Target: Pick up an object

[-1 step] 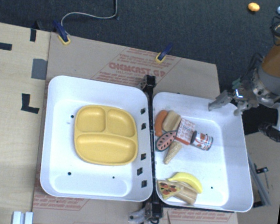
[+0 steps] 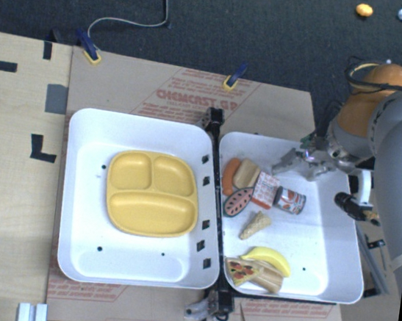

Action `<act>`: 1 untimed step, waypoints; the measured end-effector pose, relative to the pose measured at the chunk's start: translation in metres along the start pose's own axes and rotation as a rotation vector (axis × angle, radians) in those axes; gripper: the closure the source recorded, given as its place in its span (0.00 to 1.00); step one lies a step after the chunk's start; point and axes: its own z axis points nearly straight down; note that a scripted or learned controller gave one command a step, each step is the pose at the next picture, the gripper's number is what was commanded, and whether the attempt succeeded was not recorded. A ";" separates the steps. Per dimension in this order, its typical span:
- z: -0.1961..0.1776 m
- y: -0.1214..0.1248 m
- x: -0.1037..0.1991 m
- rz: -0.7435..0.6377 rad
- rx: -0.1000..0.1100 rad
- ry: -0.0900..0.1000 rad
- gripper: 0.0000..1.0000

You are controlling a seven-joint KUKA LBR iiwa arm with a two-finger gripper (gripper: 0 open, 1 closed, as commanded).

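Fingers [image 2: 287,163] on your gripper [image 2: 293,162] look spread apart with nothing between them, hovering at the twelve o'clock side of the right bin [image 2: 333,275]. Your nearest object, the small can [image 2: 289,200], lies on its side just toward six o'clock from the fingertips, apart from them, with the red-and-white packet [image 2: 264,189] touching its nine o'clock end.
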 end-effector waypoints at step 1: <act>0.001 0.000 0.065 0.000 0.000 0.002 0.00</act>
